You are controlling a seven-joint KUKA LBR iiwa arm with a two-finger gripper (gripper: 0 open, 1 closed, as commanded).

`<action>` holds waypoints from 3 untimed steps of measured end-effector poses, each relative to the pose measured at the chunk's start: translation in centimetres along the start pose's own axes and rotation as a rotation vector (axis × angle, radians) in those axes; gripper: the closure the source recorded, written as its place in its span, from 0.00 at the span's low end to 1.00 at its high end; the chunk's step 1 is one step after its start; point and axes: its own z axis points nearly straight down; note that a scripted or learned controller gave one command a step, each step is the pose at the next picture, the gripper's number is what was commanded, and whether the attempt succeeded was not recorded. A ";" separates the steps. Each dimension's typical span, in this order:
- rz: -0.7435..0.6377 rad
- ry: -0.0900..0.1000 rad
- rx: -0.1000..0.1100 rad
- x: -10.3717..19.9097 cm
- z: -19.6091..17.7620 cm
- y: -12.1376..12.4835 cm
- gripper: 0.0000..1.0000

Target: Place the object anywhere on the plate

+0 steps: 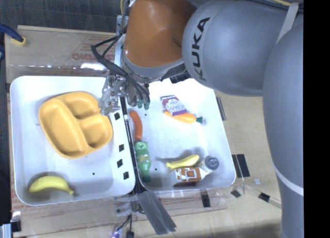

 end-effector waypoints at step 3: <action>-0.003 -0.003 0.001 -0.1 -1.1 0.1 0.00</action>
